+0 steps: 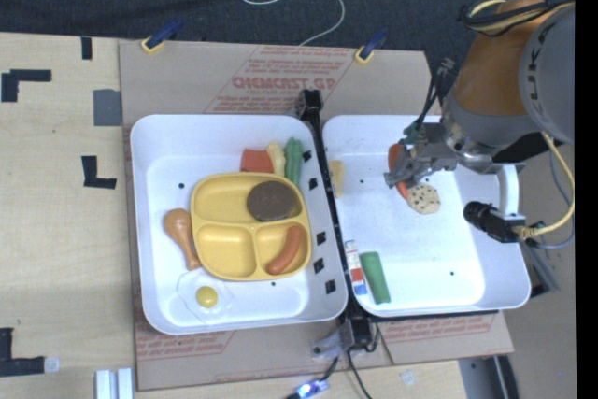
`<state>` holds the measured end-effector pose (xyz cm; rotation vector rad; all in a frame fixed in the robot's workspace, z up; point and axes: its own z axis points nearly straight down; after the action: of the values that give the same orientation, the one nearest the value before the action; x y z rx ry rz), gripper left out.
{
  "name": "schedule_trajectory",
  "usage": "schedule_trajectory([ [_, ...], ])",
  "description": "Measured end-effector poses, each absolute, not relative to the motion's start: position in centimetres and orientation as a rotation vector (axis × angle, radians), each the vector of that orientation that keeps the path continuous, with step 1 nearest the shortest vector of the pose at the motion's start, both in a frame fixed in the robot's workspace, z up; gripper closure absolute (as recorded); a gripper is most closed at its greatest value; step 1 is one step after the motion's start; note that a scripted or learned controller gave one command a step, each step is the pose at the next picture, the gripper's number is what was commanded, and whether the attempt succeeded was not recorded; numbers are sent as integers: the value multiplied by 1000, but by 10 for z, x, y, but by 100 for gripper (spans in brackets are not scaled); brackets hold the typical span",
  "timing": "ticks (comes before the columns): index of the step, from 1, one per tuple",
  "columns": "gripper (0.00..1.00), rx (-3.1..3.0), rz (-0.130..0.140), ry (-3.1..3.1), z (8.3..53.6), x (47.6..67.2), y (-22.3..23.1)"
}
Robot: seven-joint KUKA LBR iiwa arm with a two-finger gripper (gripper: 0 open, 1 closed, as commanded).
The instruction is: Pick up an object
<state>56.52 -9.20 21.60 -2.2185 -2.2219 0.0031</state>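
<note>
Fingers of the gripper [408, 171] point down into the right bin [486, 294], but they appear as a dark blurred cluster, and whether they are spread or closed cannot be told. Just beside their tips, low and to the right, lies a round tan cookie [425, 198] with dark specks, and a small red-orange piece [402, 190] peeks out at the cookie's left edge; neither can be seen between the fingers. Behind the gripper the grey arm [551, 89] with its orange band enters from the right side of the view. Nearer the front of the same bin a green block [376, 277] lies flat, with a small red, white and blue item [354, 268] just to its left against the bin wall. A pale yellow piece [334, 173] sits close to the divide between the bins. On the left, the second white bin [154, 145] holds a yellow divided plate [220, 243] carrying a brown patty [273, 200] and a sausage [288, 249]. Around the plate lie a drumstick [179, 234] to its left, a fried egg [206, 298] in front, and red, yellow and green toy vegetables [276, 159] behind it. Both bins rest on brown cardboard [271, 75].
</note>
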Motion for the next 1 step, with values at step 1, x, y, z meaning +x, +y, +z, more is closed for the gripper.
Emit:
schedule_trajectory([
  [1,100,-2220,0,-2222,231,565,-93],
])
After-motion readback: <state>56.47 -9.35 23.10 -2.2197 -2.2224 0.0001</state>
